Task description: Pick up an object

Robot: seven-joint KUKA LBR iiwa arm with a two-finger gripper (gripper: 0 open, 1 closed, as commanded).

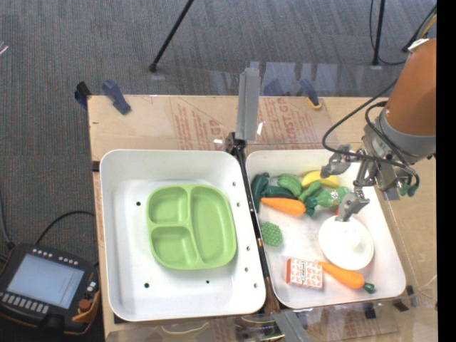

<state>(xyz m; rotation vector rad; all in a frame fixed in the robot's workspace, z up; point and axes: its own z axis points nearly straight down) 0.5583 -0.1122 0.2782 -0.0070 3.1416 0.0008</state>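
In the right bin (396, 262), the objects lie in a loose cluster around a round white plate (346, 244), which sits toward the bin's near right part. Just beyond the plate's far-left side lies an orange carrot (283, 205) with a green top; its long axis runs roughly left to right, the tapered tip pointing left and the leafy end toward the plate side. A second orange carrot (344, 275) lies touching the plate's near edge, slanting from upper left to lower right, its green stub at the lower right. Left of that carrot, a small red and white box (305, 273) lies flat. Left of the plate sits a small green bumpy ball (271, 234). Beyond the plate, past the first carrot, several dark and light green vegetables (279, 184) are heaped together with a yellow piece (318, 179) among them.

The gripper (349, 188) hangs over the far edge of the plate, its two fingers spread apart with nothing between them; one finger (350, 206) reaches toward the plate's rim.

Well left of the plate, the left bin (114, 191) holds a light green divided tray (191, 226) with three compartments.
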